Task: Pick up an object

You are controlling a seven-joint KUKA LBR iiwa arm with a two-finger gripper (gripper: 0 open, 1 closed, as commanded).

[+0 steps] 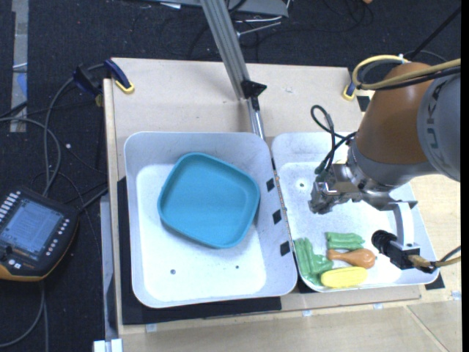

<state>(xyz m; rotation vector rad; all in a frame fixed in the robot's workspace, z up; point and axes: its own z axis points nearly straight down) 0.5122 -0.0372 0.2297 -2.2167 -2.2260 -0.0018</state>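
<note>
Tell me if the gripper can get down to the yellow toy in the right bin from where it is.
Probably yes. The gripper hangs over the bare middle of the right bin, and the yellow toy lies uncovered near the front wall. The orange toy and green toy crowd it, so a clean grip looks tight.

I count two white bins: the left bin and the right bin. The left one has one blue plate. The right one has two green pieces, one drumstick and one yellow piece.
</note>
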